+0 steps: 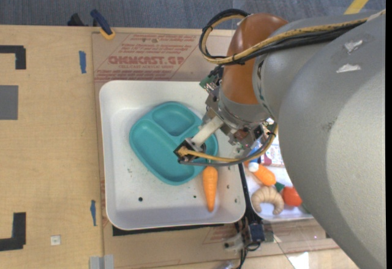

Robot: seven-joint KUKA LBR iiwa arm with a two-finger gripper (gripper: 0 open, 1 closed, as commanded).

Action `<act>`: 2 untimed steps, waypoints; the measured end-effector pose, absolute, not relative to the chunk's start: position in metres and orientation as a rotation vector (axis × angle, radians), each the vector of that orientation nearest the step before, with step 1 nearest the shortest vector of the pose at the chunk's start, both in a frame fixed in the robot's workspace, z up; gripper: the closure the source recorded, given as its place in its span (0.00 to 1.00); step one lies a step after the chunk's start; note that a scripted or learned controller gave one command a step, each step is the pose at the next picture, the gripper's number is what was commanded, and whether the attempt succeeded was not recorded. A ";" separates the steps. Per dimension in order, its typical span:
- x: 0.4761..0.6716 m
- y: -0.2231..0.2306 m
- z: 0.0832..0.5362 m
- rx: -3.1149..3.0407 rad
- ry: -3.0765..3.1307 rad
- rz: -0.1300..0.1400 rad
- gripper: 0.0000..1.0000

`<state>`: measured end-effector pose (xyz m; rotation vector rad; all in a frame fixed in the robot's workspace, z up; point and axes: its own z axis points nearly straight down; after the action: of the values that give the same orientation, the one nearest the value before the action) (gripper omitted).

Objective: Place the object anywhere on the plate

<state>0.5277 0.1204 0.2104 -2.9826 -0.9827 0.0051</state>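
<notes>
Gripper (pixel 244 135) hangs over the right side of the left bin (pixel 116 139); open or closed, I cannot tell. The toy carrot (pixel 210 187) lies beside the teal plate (pixel 158 152). The arm (pixel 331 114) bends down from the right.

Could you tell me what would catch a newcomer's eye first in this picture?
The big grey arm with its orange band looms from the right over the left bin. In that bin sits a teal divided plate, with an orange carrot lying on the bin floor beside it.

Smooth matt plastic plate (pixel 160 146)
</notes>
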 end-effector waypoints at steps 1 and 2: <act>0.590 0.183 0.196 -3.012 -0.886 0.006 0.00; 0.592 0.181 0.207 -3.015 -0.880 -0.002 1.00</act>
<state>0.5921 0.1809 0.2067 -3.0146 -0.8800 -0.0016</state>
